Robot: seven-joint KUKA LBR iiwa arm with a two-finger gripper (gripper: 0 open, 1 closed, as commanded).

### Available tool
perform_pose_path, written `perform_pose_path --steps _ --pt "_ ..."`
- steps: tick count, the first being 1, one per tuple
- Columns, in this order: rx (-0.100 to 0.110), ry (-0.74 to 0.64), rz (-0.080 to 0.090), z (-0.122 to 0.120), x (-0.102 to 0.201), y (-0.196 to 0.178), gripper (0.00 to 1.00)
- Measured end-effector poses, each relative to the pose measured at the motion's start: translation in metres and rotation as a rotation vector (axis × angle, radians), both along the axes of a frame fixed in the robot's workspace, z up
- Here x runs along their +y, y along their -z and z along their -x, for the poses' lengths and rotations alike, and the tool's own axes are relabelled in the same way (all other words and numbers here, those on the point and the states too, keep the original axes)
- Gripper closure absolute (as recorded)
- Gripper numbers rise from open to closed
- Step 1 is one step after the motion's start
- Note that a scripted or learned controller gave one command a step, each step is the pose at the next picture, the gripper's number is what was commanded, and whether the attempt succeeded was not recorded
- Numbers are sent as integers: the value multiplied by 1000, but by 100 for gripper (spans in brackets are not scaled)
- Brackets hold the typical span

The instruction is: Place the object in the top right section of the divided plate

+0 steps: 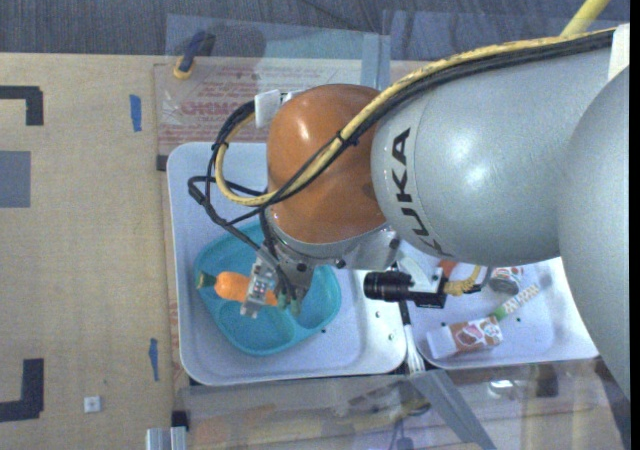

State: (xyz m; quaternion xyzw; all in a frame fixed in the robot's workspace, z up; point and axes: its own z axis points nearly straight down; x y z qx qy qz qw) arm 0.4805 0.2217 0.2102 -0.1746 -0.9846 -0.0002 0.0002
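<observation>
A blue divided plate (262,330) lies in the left white bin (190,338), towards its front. An orange carrot-like object (231,285) with a green tip rests on the plate's left part. My gripper (264,292) hangs low over the plate, right beside the orange object and touching or nearly touching its right end. The orange band and the grey arm above the gripper hide the plate's back and right sections.
The right bin (560,343) holds a red and white packet (478,335) and other small items (518,285), partly under the arm. A clear plastic sheet and a yellow cable (596,0) lie behind the bins. Wooden benchtop (80,238) extends to the left.
</observation>
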Motion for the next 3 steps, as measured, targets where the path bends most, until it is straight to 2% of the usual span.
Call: perform_pose_path --steps 1,2,3 --pt "-5 29 -1 -22 -56 -89 100" --pt "-2 29 0 -11 -28 -1 100" --pt "-6 153 -2 -62 2 -4 100"
